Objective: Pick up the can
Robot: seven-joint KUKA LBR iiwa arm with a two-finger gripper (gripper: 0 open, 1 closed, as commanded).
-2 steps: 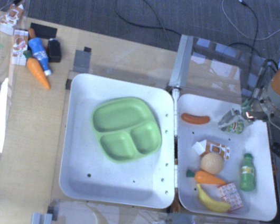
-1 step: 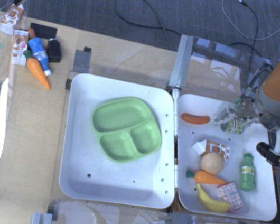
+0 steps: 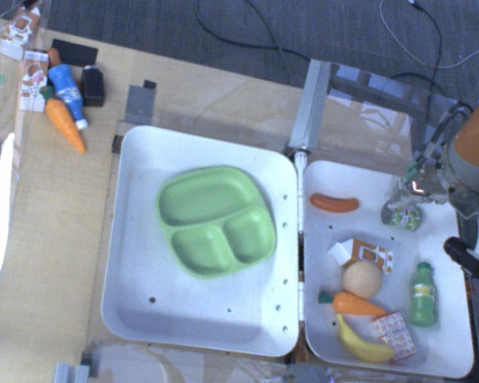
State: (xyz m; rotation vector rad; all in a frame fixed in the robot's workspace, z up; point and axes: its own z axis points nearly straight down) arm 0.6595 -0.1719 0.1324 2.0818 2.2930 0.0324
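Can (image 3: 403,211), upper right of frame: likely rigid, light, slick; grip across its sides; end effector (image 3: 418,183) state cannot be told.

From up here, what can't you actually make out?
- Claw, camera view: the arm's wrist covers it, so its grip is unreadable.
- Can: blurred under the claw; no label legible.
- Small carton in the right bin: print too small.
- Arm: cut off by the right edge.

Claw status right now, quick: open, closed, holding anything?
Claw: cannot be told; it sits over the can at the right bin's far edge.
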